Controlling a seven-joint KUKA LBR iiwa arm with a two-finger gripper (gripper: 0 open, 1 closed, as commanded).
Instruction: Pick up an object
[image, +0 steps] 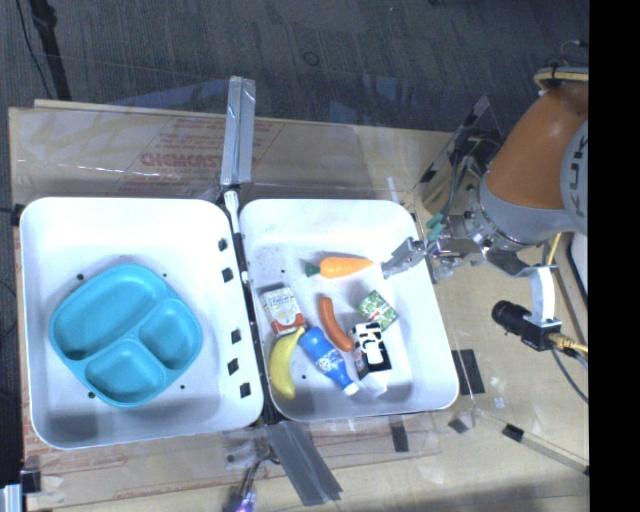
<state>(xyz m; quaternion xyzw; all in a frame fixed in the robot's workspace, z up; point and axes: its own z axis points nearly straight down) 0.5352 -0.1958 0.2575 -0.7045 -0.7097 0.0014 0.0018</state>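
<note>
Low in the right bin (425, 385), closest to you, lies the banana (282, 366), with a blue bottle (328, 358) just beside it and a black-and-white carton (377, 352) past that. Your likeliest target is the carrot (344, 266) — it sits alone toward the far side of this bin, well apart from the banana, lying flat with its green end pointing at the left bin (40, 330) and its blue tray (124, 333). It looks like a toy: orange, tapered, smooth, probably light and stiff, and a bit slippery. You would do best to pinch it across the thick middle, not the narrow tip. The gripper (402, 257) hangs just beside the carrot's blunt end, near the bin's rim — whether its fingers stand apart or together you cannot tell, and nothing shows between them.
</note>
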